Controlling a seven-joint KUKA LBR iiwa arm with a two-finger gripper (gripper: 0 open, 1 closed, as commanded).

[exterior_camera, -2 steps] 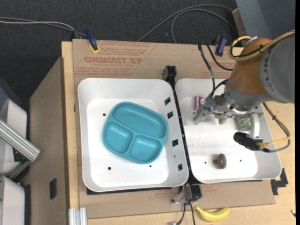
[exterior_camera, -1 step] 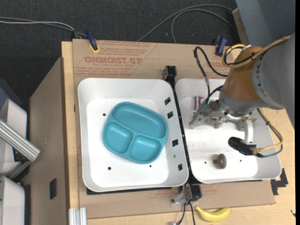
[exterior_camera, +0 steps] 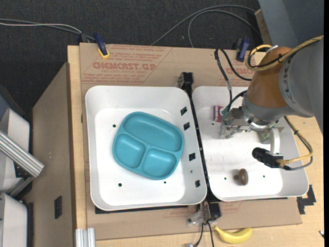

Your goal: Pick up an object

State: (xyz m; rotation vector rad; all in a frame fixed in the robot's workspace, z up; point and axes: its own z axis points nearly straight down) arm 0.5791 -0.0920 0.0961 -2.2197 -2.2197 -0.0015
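Observation:
My gripper [exterior_camera: 230, 127] hangs low over the back left part of the right bin [exterior_camera: 221, 189], under the grey arm with its orange band [exterior_camera: 267, 84]. A small maroon and white object [exterior_camera: 218, 113] lies just left of the gripper, partly hidden by it. A bit of a green object [exterior_camera: 265, 136] peeks out under the wrist on the right. Alone near the bin's front lies a small brown rounded object [exterior_camera: 241, 176], well apart from the gripper.
The left bin [exterior_camera: 97, 184] holds a teal divided plate [exterior_camera: 148, 145]. A black divider with clips [exterior_camera: 193, 138] runs between the bins. A black plug on a yellow cable [exterior_camera: 267, 157] hangs over the right bin. A banana [exterior_camera: 234, 234] lies off the bins at the front.

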